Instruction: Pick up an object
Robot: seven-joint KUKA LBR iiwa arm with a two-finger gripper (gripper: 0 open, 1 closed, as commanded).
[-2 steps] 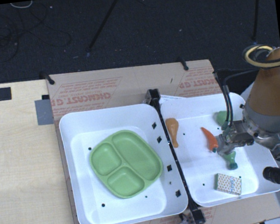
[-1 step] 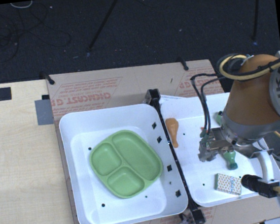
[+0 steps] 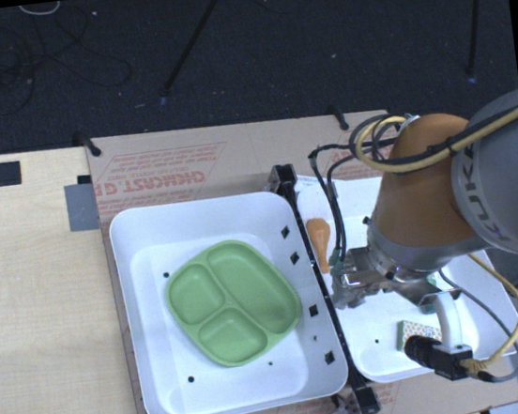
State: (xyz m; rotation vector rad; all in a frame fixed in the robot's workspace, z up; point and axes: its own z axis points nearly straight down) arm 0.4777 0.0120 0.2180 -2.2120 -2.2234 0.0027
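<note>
left bin [image 3: 143, 264]: we see a green divided plate [image 3: 232, 301] lying flat in the middle
right bin [image 3: 358, 202]: an orange thing [image 3: 319, 239] by its left wall, a small patterned item [image 3: 417, 331] nearer us
gripper [image 3: 350, 284]: low over the right bin, jaws, we can't tell

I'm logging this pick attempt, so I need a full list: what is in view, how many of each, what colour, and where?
White bin: two, side by side on the bench; the right one is partly under the arm.
Divided plate: one, green, three compartments, in the left bin.
Orange object: one, at the right bin's left edge.
Patterned item: one, greenish and white, in the right bin near the front; too small to identify.
Cardboard sheet: one, brown, under the bins.
Arm: one, grey with orange band, over the right bin.
</note>
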